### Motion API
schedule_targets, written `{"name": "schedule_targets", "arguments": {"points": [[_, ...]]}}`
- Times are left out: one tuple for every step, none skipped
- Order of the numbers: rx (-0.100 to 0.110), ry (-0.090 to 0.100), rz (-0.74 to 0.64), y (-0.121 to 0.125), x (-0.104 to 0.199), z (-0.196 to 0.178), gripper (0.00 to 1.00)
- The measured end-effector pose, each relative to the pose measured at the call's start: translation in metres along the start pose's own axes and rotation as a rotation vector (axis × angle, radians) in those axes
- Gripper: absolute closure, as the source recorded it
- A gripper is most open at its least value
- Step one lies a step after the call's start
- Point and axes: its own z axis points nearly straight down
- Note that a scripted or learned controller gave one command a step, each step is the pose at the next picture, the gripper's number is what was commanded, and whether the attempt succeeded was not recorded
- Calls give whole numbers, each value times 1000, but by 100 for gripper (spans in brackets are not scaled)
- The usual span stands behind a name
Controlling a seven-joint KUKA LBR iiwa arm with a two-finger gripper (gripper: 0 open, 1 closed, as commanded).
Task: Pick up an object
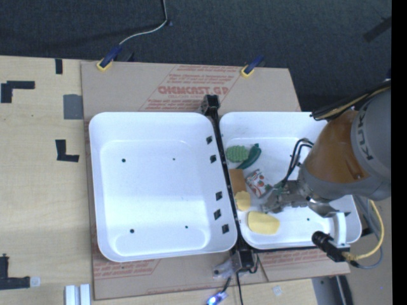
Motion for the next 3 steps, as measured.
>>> {"name": "schedule_targets", "arguments": {"points": [[-3, 1, -6, 67, 18, 0, 100], [3, 2, 0, -1, 27, -40, 100], [-3, 4, -11, -3, 114, -92, 100]]}}
